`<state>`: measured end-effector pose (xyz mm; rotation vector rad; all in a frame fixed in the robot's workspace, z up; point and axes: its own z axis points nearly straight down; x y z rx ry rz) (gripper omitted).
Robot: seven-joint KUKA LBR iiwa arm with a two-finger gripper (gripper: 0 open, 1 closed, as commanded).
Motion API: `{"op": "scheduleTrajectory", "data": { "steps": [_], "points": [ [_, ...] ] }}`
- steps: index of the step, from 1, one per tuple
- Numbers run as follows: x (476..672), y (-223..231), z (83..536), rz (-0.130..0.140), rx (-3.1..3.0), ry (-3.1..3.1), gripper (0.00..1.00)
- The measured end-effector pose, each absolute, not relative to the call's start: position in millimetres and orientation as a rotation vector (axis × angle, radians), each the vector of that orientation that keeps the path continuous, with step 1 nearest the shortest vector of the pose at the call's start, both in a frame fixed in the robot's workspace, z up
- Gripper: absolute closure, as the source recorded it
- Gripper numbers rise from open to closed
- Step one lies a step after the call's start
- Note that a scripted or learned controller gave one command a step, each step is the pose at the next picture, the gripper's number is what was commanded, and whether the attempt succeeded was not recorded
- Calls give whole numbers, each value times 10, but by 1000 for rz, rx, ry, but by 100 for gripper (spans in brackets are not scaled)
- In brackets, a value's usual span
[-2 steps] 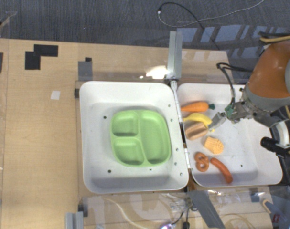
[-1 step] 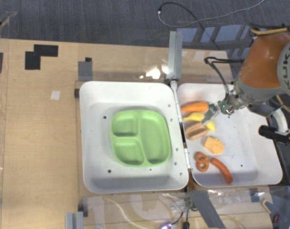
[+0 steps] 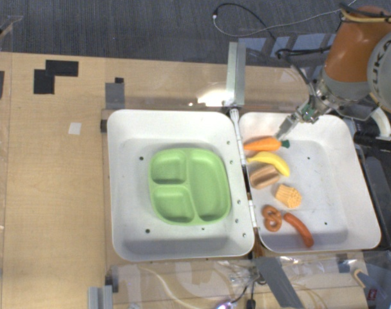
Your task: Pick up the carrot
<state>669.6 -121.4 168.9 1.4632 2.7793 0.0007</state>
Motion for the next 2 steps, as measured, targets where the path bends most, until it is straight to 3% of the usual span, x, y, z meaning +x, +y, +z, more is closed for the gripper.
{"op": "scheduleTrajectory", "data": {
  "steps": [1,2],
  "points": [
    [6347,-975,1017,12,1325,2827,0],
    [6661,-1202,1486,2,1007,2971,0]
  ]
}}
